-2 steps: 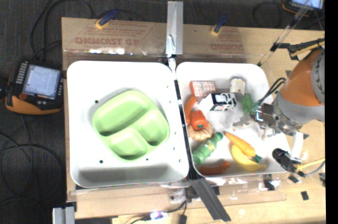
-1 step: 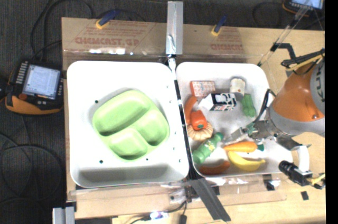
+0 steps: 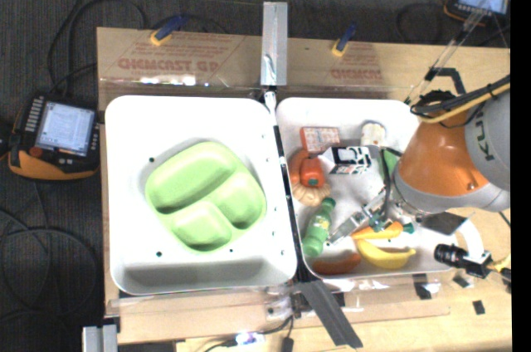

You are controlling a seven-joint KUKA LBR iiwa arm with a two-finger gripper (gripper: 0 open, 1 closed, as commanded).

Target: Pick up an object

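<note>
My gripper (image 3: 363, 219) is low inside the right bin (image 3: 286, 134), just right of a green bottle (image 3: 318, 227) that lies on its side. Directly below the gripper lies a yellow banana (image 3: 385, 256), with a reddish-brown piece (image 3: 335, 264) to its left. An orange-red fruit-like object (image 3: 311, 171) sits left of centre above a pale lumpy item (image 3: 306, 194). Farther back are a small red-and-white box (image 3: 320, 137), a black-and-white carton (image 3: 350, 158) and a white cup (image 3: 373, 130). The orange wrist band (image 3: 436, 163) hides the bin's right part.
The left bin (image 3: 124, 259) holds a green divided tray (image 3: 205, 194). A metal post (image 3: 275, 43) stands behind the wall between the bins. Handheld control pads lie at the far left (image 3: 54, 134) and top right (image 3: 479, 0). Cables trail over the floor.
</note>
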